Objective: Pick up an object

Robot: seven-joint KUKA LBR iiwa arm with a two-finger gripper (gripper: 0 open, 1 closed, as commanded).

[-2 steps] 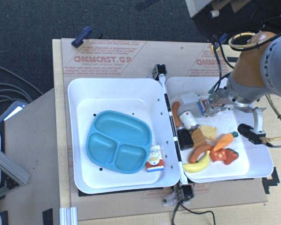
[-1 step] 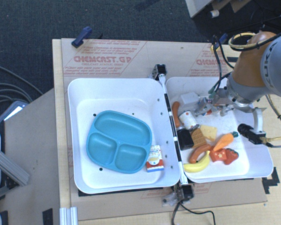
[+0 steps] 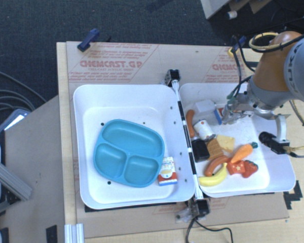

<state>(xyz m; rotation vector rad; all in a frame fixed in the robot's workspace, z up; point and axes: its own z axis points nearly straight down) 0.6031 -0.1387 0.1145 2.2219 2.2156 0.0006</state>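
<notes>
The gripper [image 3: 232, 111] hangs low in the right bin [image 3: 278, 178], near its far edge; the fingers are small and blurred against the white floor, so how far they stand apart cannot be told, and nothing is seen between them. Just left of the gripper lies a pale block [image 3: 204, 107]. Nearer the camera from the gripper sit a white bottle [image 3: 203, 128], a cheese wedge [image 3: 225, 143], a carrot [image 3: 241, 153], a red piece [image 3: 244, 168], a sausage [image 3: 216, 164] and a banana [image 3: 213, 179]. Far left of the gripper, the left bin [image 3: 86, 135] holds a blue divided plate [image 3: 128, 152] and a small carton [image 3: 167, 170]. The arm's upper part is cut off at the right.
</notes>
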